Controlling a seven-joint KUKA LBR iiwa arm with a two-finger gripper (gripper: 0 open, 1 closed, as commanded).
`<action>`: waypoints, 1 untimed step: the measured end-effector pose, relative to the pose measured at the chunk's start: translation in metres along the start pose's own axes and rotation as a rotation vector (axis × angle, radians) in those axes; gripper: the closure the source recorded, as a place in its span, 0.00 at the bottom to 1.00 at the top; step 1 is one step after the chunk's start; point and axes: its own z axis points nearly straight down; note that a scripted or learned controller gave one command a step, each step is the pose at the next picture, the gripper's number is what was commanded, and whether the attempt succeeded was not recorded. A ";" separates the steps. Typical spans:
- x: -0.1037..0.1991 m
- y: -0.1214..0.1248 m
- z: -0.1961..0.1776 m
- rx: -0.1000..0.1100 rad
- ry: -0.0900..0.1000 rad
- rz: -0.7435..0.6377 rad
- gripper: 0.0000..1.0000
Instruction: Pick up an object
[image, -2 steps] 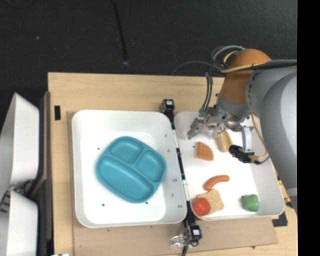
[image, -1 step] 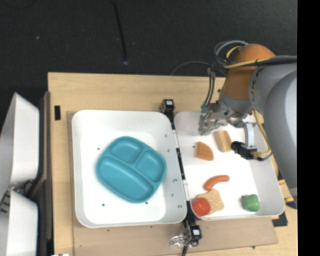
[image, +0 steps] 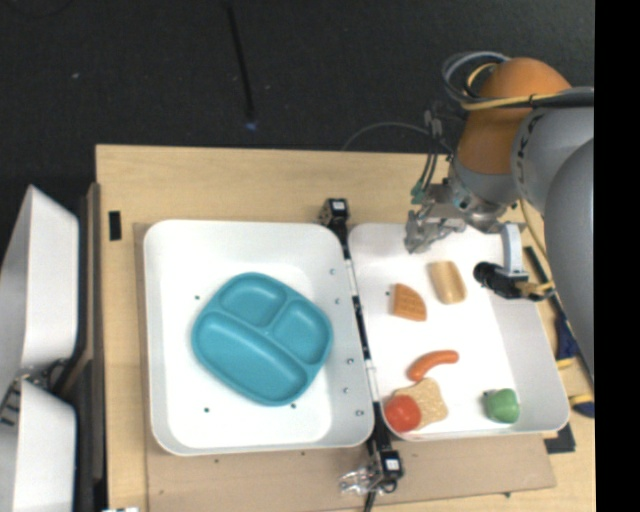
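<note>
One tomato (image: 401, 412), cracker (image: 431, 400), pepper (image: 501, 404), sausage (image: 432, 362), two breads (image: 446, 281); fingers' (image: 428, 232) state can't be told.

Two bins sit side by side on the surface (image: 120, 190); the left bin (image: 170, 250) holds a divided tray (image: 262, 338) near its middle; the right bin (image: 530, 340) holds the small things; a wedge-shaped piece (image: 408, 302) lies toward the bin's left wall, with a roll-shaped piece (image: 447, 281) just to its right and slightly behind; nearer the front, a sausage-shaped piece (image: 432, 363) lies about mid-bin; in front of it a flat slice (image: 430, 400) touches a round piece (image: 402, 413) on its left; a lumpy piece (image: 501, 404) sits apart in the front right corner; the tool (image: 428, 232) hangs over the bin's rear edge, behind the roll-shaped piece.
</note>
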 end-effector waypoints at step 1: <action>-0.001 -0.005 -0.063 -0.002 -0.001 0.000 1.00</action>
